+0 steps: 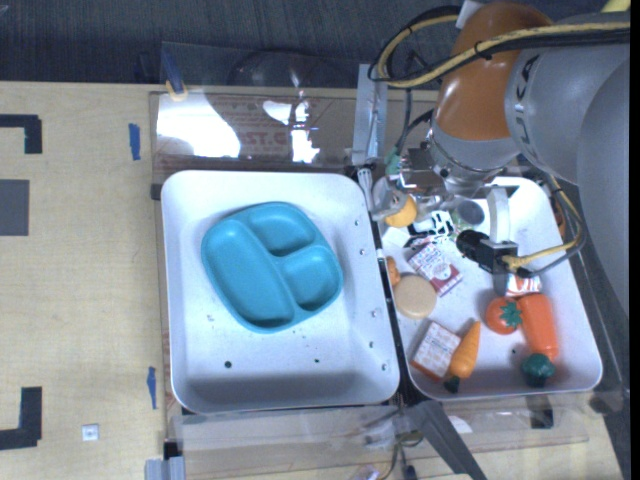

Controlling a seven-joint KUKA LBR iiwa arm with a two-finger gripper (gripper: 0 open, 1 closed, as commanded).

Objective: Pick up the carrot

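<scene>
- The arm (540, 78) reaches in from the right, its orange band sitting over the top edge of the right bin (585, 368).
- The gripper (450, 213) hangs over the upper left part of the right bin; whether it is wide, narrow or holding anything cannot be told from this view.
- The carrot (538, 328) lies in the lower right part of the right bin, its green top (537, 370) pointing toward the near rim.
- A tomato (503, 314) sits just beside the carrot on its left.
- A smaller orange cone-shaped piece (464, 350) lies to the left of the tomato, leaning on a small packet (434, 349).
- A round tan bun (415, 296) rests near the bin's left wall, with a red and white packet (437, 265) just above it.
- A small yellow piece (401, 211) sits near the gripper at the bin's upper left.
- The left bin (200, 368) holds a blue divided plate (270, 263), tilted at an angle in the middle.
</scene>
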